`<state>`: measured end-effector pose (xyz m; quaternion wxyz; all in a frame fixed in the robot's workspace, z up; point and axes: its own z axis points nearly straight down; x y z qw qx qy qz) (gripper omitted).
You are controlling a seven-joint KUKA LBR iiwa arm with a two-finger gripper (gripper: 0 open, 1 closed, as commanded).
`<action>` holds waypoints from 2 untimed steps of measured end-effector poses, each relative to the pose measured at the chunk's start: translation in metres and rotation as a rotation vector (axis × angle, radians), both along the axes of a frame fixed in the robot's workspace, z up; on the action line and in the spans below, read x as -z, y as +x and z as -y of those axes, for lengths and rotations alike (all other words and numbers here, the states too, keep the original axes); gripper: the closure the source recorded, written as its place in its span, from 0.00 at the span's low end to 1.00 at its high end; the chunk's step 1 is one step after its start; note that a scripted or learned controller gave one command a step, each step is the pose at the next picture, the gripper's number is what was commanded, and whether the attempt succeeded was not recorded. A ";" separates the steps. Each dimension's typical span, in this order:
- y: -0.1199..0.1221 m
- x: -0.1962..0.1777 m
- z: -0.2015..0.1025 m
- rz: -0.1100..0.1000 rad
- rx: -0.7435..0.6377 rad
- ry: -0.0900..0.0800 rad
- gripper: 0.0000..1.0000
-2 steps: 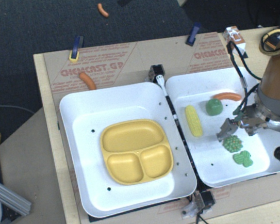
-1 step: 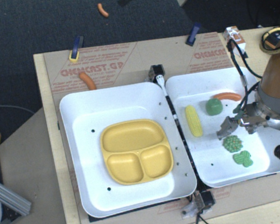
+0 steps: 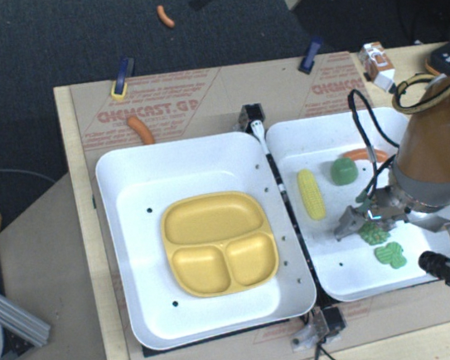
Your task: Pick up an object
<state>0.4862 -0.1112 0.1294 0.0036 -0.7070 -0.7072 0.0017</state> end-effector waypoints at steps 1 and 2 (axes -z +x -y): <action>0.001 0.044 0.000 0.010 0.002 -0.003 0.00; 0.003 0.030 0.004 0.021 0.005 -0.012 1.00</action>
